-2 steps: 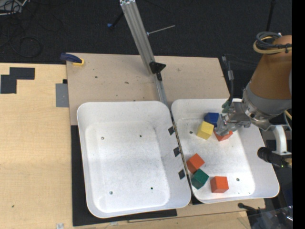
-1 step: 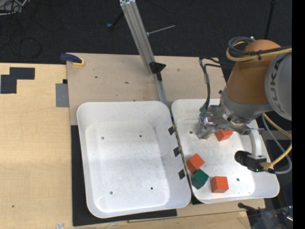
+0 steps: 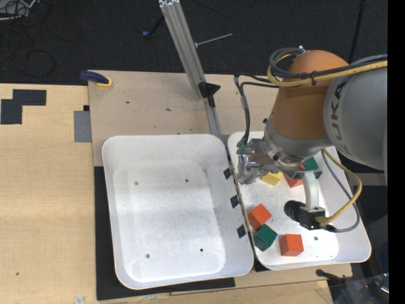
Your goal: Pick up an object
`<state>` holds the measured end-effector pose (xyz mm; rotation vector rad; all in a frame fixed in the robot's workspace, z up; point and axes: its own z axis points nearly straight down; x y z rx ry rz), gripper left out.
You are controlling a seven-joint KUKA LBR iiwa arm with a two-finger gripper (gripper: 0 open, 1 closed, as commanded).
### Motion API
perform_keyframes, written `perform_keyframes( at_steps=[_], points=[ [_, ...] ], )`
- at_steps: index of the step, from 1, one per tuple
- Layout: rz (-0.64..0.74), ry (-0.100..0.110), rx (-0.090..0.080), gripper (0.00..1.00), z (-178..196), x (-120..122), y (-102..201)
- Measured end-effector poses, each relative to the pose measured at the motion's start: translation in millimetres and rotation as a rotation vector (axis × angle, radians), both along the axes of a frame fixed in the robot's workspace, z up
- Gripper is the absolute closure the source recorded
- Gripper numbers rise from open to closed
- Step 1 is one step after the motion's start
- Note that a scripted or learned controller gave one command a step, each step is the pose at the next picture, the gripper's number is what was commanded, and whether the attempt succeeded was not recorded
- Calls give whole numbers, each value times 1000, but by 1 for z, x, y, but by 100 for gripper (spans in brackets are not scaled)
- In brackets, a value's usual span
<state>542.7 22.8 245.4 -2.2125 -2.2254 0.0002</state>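
Note:
My gripper hangs over the left side of the right bin, close to the divider between the bins. A yellow block lies just right of the gripper, and a red block sits beside it, partly under the arm. A green piece peeks out below the wrist. Nearer the front lie an orange block, a dark green block and another orange block. Nothing shows between the fingers.
The left bin is a wide white tray beside the right one. A slanted aluminium rail rises behind the bins. Black clips sit along the seam between the bins. Wooden bench lies to the left.

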Motion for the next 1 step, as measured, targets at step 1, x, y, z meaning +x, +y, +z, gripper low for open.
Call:
perform_keyframes(
  at_steps=[1],
  points=[
    [-5,1,-3,100,-3,1,41]
  ],
)
